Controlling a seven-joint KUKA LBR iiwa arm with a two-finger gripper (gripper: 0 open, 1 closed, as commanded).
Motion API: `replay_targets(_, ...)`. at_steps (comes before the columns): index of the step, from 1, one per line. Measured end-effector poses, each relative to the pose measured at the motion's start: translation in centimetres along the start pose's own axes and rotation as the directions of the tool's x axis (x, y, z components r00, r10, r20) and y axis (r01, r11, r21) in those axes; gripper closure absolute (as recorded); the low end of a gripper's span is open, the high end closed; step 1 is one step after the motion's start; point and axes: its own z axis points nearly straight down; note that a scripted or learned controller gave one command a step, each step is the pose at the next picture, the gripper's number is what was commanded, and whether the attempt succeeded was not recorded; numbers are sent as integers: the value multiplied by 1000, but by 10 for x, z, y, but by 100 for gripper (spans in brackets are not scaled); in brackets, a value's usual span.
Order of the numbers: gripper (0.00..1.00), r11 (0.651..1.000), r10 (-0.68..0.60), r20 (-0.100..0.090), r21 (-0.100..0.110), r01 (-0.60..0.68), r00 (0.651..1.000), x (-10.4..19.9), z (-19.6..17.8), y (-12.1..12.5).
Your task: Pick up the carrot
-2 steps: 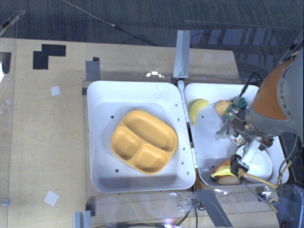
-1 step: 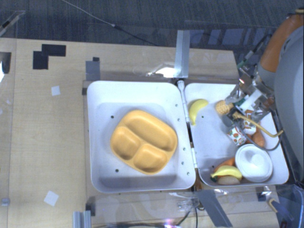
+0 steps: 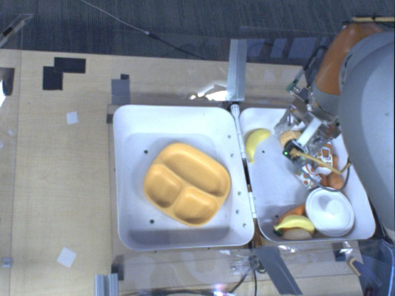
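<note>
Hovering at the right bin's (image 3: pixel 265 184) back right corner, claw (image 3: pixel 296 148), grip state indeterminable. Carrot (image 3: pixel 296 211) lies against the front edge beside banana (image 3: pixel 294 224) and white bowl (image 3: pixel 330 211); bin centre open.

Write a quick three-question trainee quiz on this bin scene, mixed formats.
1. True or false: the yellow three-compartment plastic plate lies in the left white bin.
2. Which bin is the gripper over? A) left B) right
3. Fill in: beside the round white bowl, at the right white bin's near edge, lies a yellow ____.

Key: 1 true; 2 B; 3 banana.
</note>
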Motion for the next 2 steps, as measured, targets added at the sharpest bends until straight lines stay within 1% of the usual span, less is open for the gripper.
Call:
replay_targets(1, 0, 838, 545, -3, -1, -545, 838, 32, -1, 33)
replay_targets(2, 0, 811, 585, -15, -3, -585, 811, -49, -167, -42)
